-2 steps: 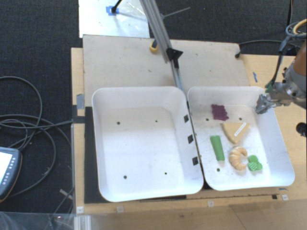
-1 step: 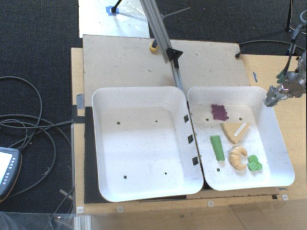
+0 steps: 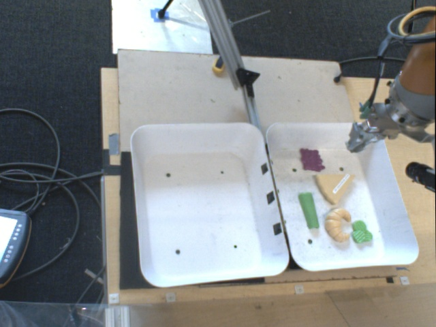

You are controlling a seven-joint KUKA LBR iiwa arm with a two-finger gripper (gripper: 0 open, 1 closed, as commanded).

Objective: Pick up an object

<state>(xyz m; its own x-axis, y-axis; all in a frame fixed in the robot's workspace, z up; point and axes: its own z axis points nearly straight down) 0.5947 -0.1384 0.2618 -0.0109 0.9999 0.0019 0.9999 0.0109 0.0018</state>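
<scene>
On the bench, the left bin (image 3: 204,203) sits at about nine o'clock and the right bin (image 3: 392,182) at three, touching along their shared wall. Within the right bin lie a green stick (image 3: 308,210) near its centre, a purple cluster (image 3: 311,159) at twelve o'clock of it, a tan wedge (image 3: 333,186) at two o'clock, a croissant (image 3: 338,224) at four o'clock, and a small green piece (image 3: 362,233) touching the croissant's right side. Over the right bin's one-o'clock corner hangs the gripper (image 3: 357,142), nothing visible between its tips, though how wide it stands cannot be told.
</scene>
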